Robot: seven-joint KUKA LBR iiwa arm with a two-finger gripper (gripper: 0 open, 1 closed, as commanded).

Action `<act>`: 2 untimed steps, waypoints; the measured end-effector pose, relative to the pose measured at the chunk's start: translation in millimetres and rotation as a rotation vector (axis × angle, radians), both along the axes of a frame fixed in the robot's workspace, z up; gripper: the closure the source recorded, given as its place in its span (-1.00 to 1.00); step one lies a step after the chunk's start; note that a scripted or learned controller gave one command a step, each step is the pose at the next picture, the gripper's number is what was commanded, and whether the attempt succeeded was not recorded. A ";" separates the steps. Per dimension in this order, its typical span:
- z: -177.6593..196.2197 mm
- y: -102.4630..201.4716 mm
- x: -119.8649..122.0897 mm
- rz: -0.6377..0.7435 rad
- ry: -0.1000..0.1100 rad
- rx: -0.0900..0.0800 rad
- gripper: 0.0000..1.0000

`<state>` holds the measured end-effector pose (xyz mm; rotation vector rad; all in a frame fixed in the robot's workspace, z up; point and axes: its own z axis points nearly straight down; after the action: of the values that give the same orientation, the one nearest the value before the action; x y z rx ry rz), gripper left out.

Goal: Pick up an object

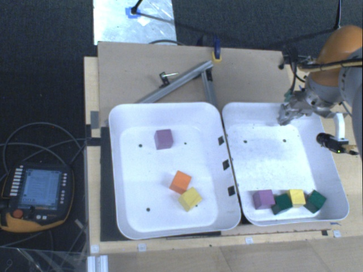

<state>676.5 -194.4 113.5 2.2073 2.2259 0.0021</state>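
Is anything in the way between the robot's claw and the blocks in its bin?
Nothing visible is. The gripper hovers over the right bin's far edge, and bare white floor lies between it and the blocks along the near wall, like the purple block.

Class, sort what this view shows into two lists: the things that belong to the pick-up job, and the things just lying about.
Belong to the job:
gripper
purple cube
orange cube
yellow cube
row of four blocks
left bin
right bin

Lying about:
teach pendant
metal bar
foil sheet
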 end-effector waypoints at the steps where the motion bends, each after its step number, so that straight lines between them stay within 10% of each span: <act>1: 66.6 0.7 2.3 -0.003 -0.004 0.001 1.00; 2: 122.2 0.3 4.5 -0.003 -0.004 0.001 1.00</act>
<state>681.0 -194.0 235.7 2.2091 2.2209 0.0073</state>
